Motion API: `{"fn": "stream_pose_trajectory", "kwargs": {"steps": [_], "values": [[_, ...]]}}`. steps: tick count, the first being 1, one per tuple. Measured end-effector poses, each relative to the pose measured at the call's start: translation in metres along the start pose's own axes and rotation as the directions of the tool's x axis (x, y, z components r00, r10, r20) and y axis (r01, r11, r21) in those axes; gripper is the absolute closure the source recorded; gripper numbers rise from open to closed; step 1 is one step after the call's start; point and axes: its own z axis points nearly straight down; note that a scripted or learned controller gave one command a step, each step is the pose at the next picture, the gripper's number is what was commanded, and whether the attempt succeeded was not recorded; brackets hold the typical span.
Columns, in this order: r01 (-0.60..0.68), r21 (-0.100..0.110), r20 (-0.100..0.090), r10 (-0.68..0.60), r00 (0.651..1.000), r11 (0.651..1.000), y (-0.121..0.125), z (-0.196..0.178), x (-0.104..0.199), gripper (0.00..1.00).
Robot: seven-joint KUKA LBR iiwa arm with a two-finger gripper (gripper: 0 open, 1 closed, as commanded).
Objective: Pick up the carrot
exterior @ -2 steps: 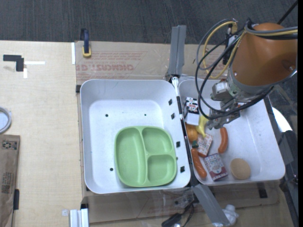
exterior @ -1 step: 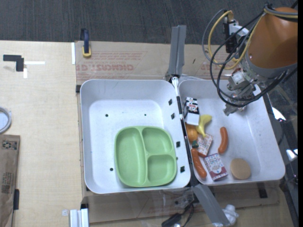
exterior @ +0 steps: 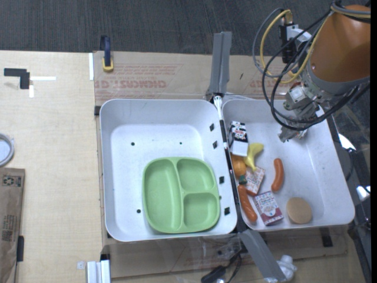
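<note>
Carrot is wedged along right bin's left wall near its front corner; pincer is hung above back edge, state unreadable.

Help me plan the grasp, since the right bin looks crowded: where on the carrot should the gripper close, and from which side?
Probably from above, at the carrot's lower half. It lies lengthwise along the right bin's left wall, and a small packet covers its upper end. The red carton crowds its right side, so the fingers get little room: one by the wall, one by the carton. The gripper is at the far end.
</note>
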Motion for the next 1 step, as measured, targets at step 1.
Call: {"fn": "stream_pose_trajectory", "kwargs": {"steps": [1], "values": [[-0.007, 0.004, 0.005, 0.007, 1.000, 1.000, -0.0012, -0.0089, -0.0007, 1.00]]}}
